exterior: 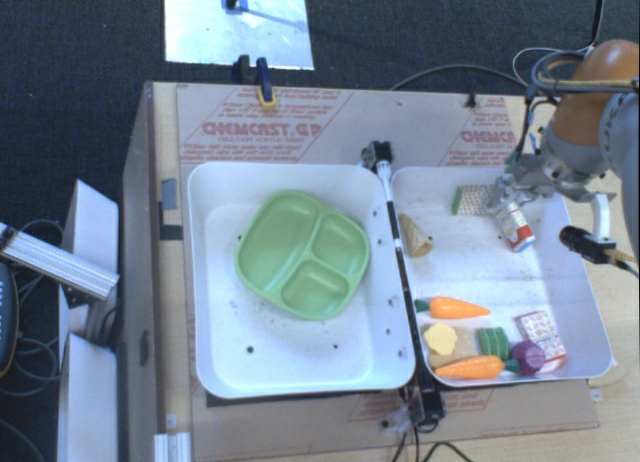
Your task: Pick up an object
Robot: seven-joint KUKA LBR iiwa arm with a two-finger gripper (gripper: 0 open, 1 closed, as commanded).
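In the right bin (575, 280), the gripper (503, 200), grip unclear, meets a can (514, 226) beside a green block (467, 199).

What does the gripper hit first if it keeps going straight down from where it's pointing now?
Most likely the small can with the red end, lying directly under the gripper in the right bin. Depth is unclear from this slanted view; it may already be touching. The green block sits just to the side.
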